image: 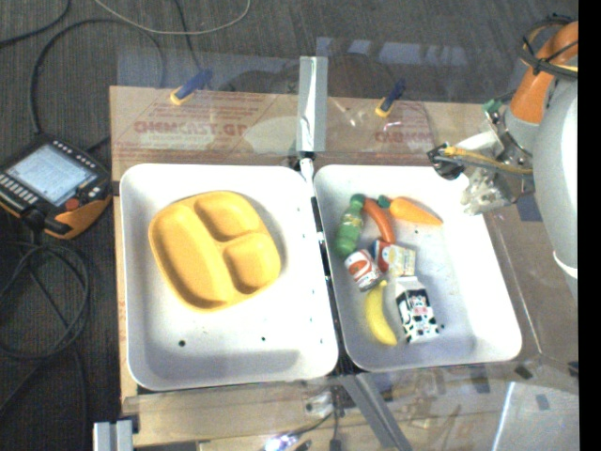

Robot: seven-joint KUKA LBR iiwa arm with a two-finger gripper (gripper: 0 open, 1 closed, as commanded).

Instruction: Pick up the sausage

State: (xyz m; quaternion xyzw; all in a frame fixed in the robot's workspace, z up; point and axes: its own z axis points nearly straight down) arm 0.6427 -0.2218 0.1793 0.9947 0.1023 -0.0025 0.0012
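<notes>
1. Nearest the camera ran the bench's front edge (235, 397), a wooden lip with metal framing below it, cut off by the bottom of the view.
2. The right bin (488, 327) serves as the landmark here. To its left, touching along a shared rim, sat the left bin (141, 346), which held a yellow divided plate (218, 247).
3. Inside the right bin, toward its far left part, lay the sausage (377, 218), reddish-orange and slanted, between a green bottle (351, 222) on its left and a carrot (414, 210) on its right.
4. Nearer the bin's middle sat a small red-and-white can (362, 268) and a small carton (401, 258); toward its front lay a banana (378, 317) just beside a black-and-white cow-patterned carton (417, 314).
5. The gripper (484, 195) hung above the bin's far right corner, well apart from the sausage. Whether its fingers were wide or narrow could not be told; they read as a pale blur with nothing visible between them.
6. The arm (549, 64) was cut off by the right edge.
7. Beyond the bin, the brown bench top (216, 130) bore faded red print, too faint to read.
8. Far to the bin's left, on dark carpet (56, 64), lay a control pendant (52, 184) with trailing cables.
</notes>
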